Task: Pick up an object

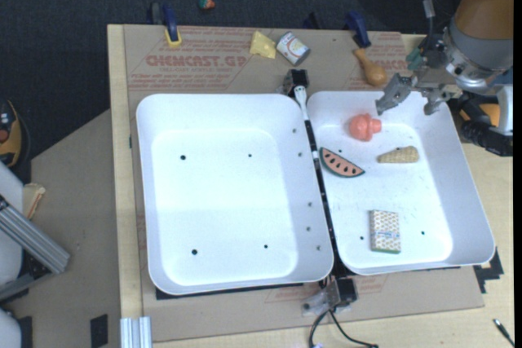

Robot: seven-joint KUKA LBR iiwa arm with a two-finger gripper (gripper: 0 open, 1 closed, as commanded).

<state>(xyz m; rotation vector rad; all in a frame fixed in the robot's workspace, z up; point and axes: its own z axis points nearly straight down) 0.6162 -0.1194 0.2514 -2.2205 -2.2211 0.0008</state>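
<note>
Grey metal fingers point(413, 98) spread open above a lumpy pink toy point(364, 126).

From my remote station I see four objects lying apart in the right-hand white bin point(457, 175): a pinkish-red rounded toy point(364, 126) toward the frame's upper right, a tan cone point(398, 155) on its side, a watermelon slice point(341, 164) lying flat, a small patterned box point(385, 231) lower down.
</note>
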